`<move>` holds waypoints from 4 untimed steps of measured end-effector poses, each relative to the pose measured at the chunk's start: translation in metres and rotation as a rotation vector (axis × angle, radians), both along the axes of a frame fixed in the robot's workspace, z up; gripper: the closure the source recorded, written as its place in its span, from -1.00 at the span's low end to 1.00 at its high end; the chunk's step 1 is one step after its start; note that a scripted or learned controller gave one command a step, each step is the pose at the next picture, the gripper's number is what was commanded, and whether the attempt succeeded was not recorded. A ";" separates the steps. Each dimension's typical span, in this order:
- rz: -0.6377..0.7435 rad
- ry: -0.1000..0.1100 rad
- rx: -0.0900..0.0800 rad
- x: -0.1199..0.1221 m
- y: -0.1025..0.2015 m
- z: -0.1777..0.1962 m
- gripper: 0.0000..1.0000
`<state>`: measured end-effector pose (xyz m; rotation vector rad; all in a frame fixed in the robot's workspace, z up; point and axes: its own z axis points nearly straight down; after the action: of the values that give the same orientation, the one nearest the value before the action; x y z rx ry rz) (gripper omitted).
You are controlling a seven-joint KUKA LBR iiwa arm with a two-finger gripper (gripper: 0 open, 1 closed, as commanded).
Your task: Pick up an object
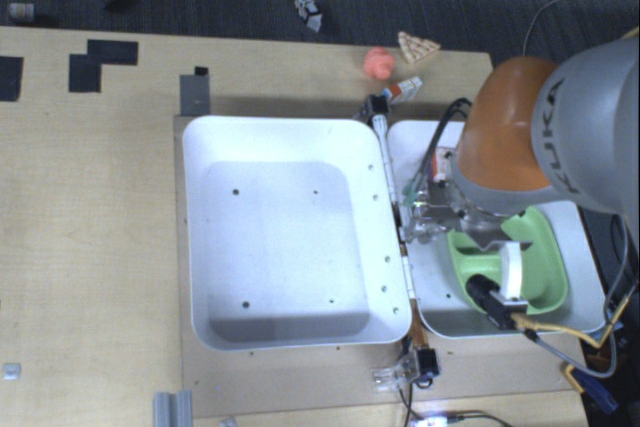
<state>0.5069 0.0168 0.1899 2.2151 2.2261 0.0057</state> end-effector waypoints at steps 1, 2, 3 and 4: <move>-0.002 0.000 -0.001 0.000 -0.001 0.000 -1.00; -0.003 0.001 -0.002 -0.020 -0.060 -0.005 -1.00; -0.004 0.002 -0.002 -0.020 -0.112 -0.067 -1.00; -0.001 -0.003 -0.002 -0.018 -0.111 -0.056 1.00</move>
<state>0.4885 -0.0941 0.1343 2.2134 2.2230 0.0068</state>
